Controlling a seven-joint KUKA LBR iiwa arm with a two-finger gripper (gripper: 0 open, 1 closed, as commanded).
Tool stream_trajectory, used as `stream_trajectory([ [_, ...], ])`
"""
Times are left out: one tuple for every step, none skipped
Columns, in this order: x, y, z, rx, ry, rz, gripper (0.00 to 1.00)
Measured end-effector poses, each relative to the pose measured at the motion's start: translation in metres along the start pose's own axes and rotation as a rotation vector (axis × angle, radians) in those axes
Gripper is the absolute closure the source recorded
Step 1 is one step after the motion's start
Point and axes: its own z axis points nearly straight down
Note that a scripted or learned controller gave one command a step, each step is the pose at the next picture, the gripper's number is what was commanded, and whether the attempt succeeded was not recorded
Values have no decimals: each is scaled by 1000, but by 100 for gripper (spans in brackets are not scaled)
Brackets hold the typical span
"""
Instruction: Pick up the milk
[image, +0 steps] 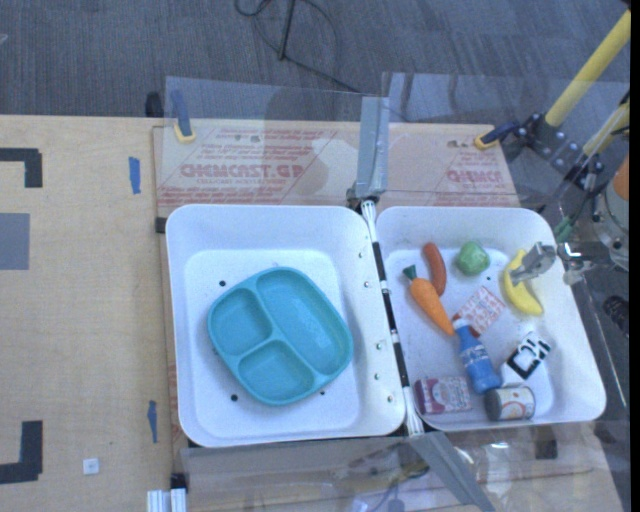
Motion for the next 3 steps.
stream_trajectory([
  [2,-42,95,-4,8,8,0],
  [3,-82,101,-20,3,-71,0],
  [-4,-78,87,-38,-11,-62,100],
])
